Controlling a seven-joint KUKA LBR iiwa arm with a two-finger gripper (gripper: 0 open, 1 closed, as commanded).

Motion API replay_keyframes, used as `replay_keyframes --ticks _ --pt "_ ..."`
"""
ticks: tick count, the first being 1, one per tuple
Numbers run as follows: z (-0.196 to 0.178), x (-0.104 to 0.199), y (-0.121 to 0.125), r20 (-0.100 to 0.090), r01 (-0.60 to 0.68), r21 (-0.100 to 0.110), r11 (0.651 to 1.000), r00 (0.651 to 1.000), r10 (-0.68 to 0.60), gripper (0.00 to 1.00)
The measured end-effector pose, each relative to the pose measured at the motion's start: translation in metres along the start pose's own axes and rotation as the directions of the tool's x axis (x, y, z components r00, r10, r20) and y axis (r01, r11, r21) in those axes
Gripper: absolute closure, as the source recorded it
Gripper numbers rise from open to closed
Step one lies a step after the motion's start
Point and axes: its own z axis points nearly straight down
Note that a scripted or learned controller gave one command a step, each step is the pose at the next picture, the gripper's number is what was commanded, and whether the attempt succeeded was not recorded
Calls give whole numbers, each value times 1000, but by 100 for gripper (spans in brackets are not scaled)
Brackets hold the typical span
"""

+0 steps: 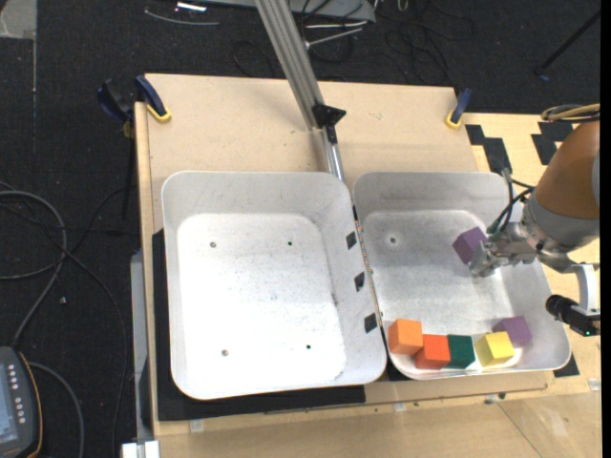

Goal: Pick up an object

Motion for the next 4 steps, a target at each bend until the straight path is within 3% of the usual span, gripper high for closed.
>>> replay_keyframes --ticks 1,2,3,4 --pt "0 0 0 0 0 1 1000 1000 0 0" --pt "11 0 46 -1 0 -1 1000 1000 0 0" --pt "10 -1 48 0 -2 1 1000 1000 2 0" --pt "0 0 48 2 1 0 1000 1000 -1 100"
